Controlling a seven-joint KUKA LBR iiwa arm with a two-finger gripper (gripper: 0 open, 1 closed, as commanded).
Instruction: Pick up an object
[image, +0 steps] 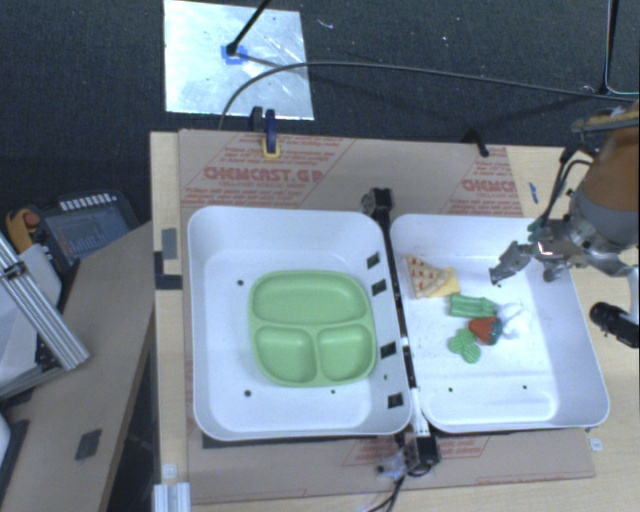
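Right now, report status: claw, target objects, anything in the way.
Claw over the right bin, nothing seen in its grip. Pizza slice toy, green piece, red piece clustered below-left of it. Green tray in left bin, no obstruction.

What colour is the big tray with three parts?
Light green tray, seen in the camera view, in the left bin.

The counter (130, 300) carries a brown cardboard sheet (330, 165) printed with red lettering. Two shallow white bins sit side by side on that sheet, the left bin (215, 250) touching the right bin (560, 390) along a black-clipped seam.
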